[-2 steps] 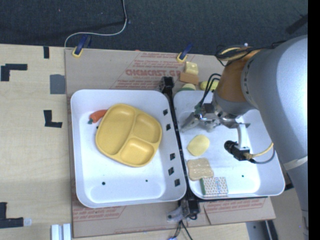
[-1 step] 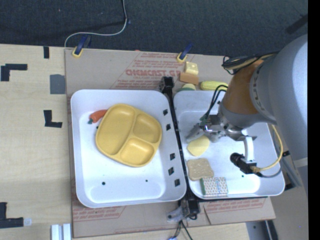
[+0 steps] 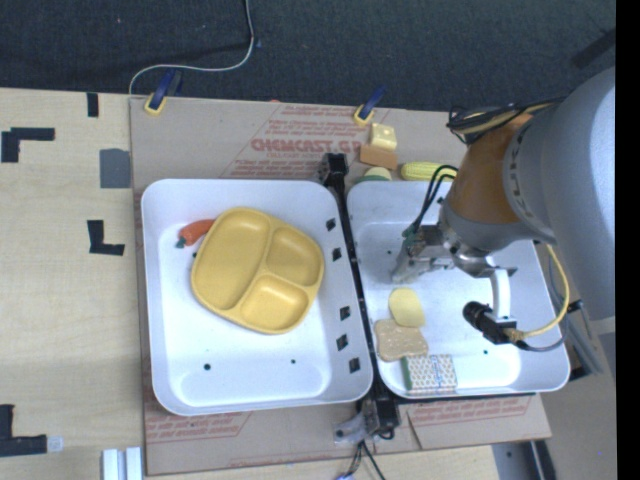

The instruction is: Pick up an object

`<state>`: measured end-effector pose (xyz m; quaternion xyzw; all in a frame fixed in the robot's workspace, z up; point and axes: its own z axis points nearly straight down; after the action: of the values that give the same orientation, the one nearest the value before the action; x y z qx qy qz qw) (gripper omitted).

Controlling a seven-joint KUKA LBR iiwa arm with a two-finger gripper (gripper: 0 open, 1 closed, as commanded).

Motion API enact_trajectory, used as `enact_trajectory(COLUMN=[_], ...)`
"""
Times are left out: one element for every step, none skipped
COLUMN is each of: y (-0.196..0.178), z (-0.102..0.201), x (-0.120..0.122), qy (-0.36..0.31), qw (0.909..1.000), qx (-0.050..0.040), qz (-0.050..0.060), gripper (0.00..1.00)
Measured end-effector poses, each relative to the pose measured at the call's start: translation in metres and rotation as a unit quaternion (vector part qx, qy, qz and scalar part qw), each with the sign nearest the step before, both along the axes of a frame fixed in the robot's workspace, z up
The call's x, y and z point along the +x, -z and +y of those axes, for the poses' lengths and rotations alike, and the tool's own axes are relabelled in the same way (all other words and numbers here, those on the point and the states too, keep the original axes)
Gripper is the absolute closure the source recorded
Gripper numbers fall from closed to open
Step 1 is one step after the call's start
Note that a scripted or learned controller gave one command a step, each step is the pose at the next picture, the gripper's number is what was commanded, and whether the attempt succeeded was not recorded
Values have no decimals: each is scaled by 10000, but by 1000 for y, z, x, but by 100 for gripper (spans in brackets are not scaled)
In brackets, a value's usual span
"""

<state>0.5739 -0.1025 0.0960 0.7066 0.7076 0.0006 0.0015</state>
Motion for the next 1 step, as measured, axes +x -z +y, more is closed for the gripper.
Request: enact_trajectory(y=[1], z=[0], x=[0], qy=[1], qw=[10000], qx=[0], qz=[5], gripper=[0])
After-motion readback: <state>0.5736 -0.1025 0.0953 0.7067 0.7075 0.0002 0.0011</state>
